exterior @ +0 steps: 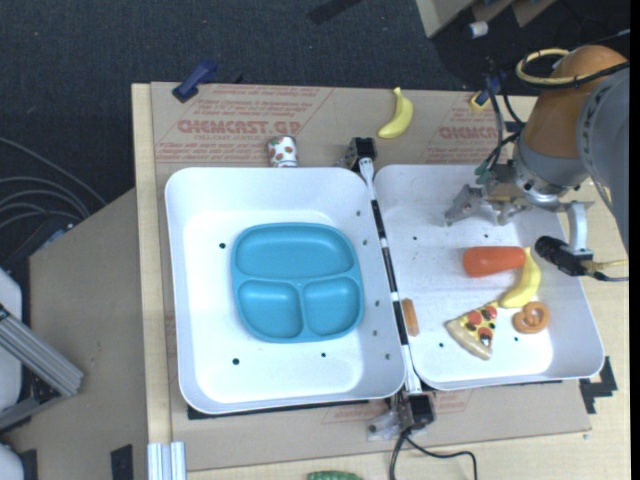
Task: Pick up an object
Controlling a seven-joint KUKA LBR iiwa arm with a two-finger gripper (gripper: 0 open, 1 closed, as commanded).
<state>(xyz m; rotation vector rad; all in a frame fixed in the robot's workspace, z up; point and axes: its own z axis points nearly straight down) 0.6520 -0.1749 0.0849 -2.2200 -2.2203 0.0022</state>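
Observation:
The right bin (430,268) holds an orange-red sausage-shaped piece (492,260), a yellow banana (522,286), a pizza slice (474,330) and a small brown donut (531,317). My gripper (482,213) hangs low over the bin's far part, just above and left of the sausage-shaped piece. It looks open, its grey fingers splayed with nothing between them. The grey arm with its orange band (585,68) comes in from the upper right.
The left bin (200,218) bears a blue divided plate (296,280). A small orange stick (409,316) lies by the seam between the bins. Behind the bins on the board lie a second banana (397,116) and a small red-and-white object (283,151).

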